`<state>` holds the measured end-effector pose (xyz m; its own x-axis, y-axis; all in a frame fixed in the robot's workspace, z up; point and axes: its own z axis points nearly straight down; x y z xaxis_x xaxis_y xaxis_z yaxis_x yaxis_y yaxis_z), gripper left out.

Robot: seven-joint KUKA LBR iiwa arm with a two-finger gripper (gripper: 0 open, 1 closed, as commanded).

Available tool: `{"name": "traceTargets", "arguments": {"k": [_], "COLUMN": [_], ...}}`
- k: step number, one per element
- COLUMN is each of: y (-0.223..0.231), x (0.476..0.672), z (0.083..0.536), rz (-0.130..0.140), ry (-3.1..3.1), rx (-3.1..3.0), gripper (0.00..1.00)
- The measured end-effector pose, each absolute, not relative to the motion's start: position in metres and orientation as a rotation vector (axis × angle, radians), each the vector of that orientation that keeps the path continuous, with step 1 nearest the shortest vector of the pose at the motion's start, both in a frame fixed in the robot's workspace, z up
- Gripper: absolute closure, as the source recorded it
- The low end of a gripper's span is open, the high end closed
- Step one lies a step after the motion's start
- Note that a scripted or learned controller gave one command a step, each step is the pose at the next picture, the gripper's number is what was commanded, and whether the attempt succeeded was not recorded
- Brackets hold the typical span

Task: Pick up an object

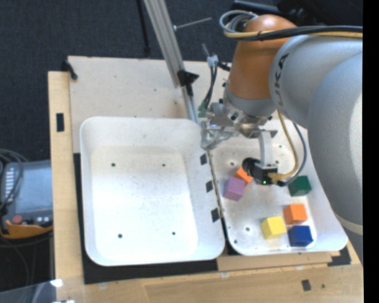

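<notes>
My gripper hangs over the upper left corner of the right bin, close to the rim that it shares with the left bin. Nothing shows in its grasp. Below it in the right bin lie a purple block and, touching that one's upper right, a small orange block. Further right sits a green block. Near the bin's front right corner an orange block, a yellow block and a blue block sit close together.
A slanted aluminium post rises behind the bins, its foot near the gripper. The big grey arm covers the right bin's far right side. A grey device with cables lies left of the bench.
</notes>
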<state>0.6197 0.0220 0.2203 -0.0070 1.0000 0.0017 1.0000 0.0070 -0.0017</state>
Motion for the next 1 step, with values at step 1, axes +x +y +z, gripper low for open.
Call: {"name": "traceTargets", "arguments": {"k": [1], "y": [0.0681], "x": [0.6167], "z": [0.2374], "rz": [-0.005], "ry": [-2.231], "rx": [-2.212], "gripper": [1.0]}}
